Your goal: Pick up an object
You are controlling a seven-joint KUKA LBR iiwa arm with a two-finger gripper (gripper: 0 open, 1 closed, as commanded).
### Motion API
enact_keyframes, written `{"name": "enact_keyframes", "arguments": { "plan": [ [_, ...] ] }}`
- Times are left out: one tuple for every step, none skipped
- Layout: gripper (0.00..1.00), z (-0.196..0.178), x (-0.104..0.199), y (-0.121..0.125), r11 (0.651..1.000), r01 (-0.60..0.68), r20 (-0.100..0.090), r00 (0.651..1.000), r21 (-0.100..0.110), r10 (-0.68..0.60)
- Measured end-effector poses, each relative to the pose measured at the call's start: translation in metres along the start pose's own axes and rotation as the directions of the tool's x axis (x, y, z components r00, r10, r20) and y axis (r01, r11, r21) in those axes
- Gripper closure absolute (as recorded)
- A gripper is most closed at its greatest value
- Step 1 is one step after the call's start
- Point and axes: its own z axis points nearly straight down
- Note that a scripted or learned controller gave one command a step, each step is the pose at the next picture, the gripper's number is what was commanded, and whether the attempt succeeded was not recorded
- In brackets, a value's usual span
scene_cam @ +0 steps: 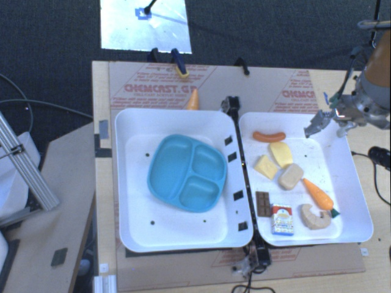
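Overhead: gripper (327,124) over right bin's (354,182) far right corner, fingers spread, nothing between them. Sausage (269,136) just left of it; cheese (281,153), bread (291,176), carrot (317,193) nearer the camera. Chocolate (263,204), carton (281,220), shrimp (314,217) along front edge. Blue tray (187,172) in left bin (134,224).

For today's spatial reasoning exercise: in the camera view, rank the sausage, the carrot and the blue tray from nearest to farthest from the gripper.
1. Sausage, top of the right bin, just left of the gripper.
2. Carrot, lower in the right bin.
3. Blue tray, in the left bin.
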Motion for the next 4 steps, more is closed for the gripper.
{"name": "enact_keyframes", "arguments": {
  "plan": [
    [0.00,0.137,-0.023,-0.005,1.000,-0.004,-0.002,1.000,0.007,0.004],
    [0.00,0.154,-0.042,-0.072,1.000,-0.005,0.001,1.000,-0.018,0.005],
    [1.00,0.150,-0.042,-0.076,1.000,-0.002,0.001,1.000,-0.003,0.002],
    [1.00,0.068,0.024,-0.041,1.000,0.009,-0.001,1.000,-0.009,-0.009]
  ]
}}
